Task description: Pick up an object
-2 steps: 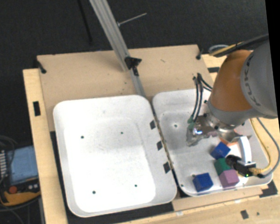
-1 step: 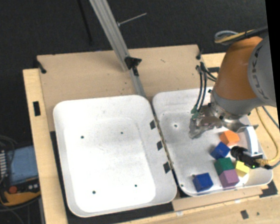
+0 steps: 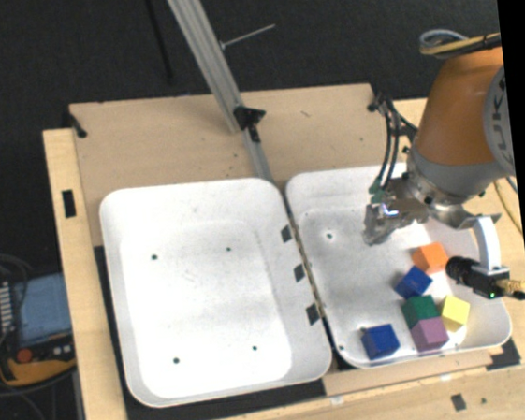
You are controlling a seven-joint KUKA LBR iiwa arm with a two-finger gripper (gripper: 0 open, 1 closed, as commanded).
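Camera view showed you the arm reaching in from the right, its gripper hanging over the bare middle of the right bin. The blur there was too heavy for me to tell how the jaws stood, and you could see no block between them, so I would not count anything as picked up.

All the candidates lay loose on the floor of that bin, bunched toward its near right corner. The orange block sat farthest back, just to the right of and nearer than the gripper. The blue block lay just in front of it, then the green block with the purple block touching its near side. The yellow block rested beside those two on the right. A second blue cube sat apart to the left, close to the near rim. The left bin on the tabletop held none of them.

By my reading, you were at the start of the job: the approach was made, but the descent onto a block, the closing and the lift all remained. The orange block looked the handiest target, being nearest the gripper with open space on its far side.
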